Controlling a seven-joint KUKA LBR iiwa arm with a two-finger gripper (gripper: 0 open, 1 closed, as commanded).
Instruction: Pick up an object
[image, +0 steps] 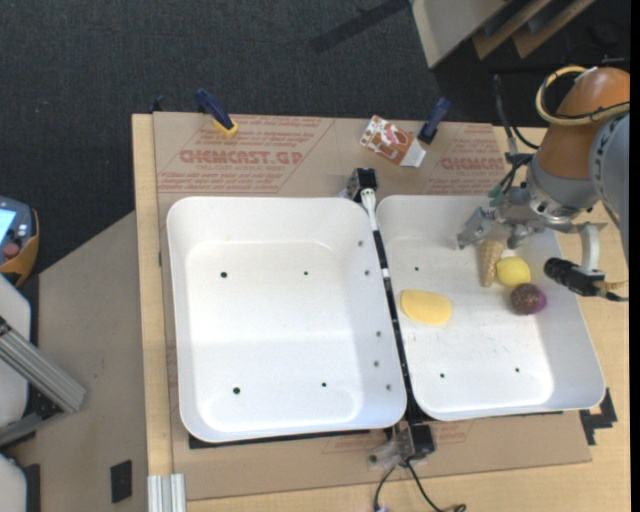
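A dark, speckled carpet floor (120, 50) surrounds the bench. The bench top is a brown cardboard sheet (300, 150) printed with red lettering, held at its far edge by two blue clamps (215, 110). At the top right, a pale wooden piece of furniture (490, 25) stands. A metal rail (35, 365) crosses the lower left corner.

Bright, even overhead light glares off the white bins (280, 215), shadows soft, focus slightly soft.

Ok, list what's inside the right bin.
The right bin holds a yellow oval piece, a small yellow ball, a purple ball and a tan stick, its top covered by the gripper.
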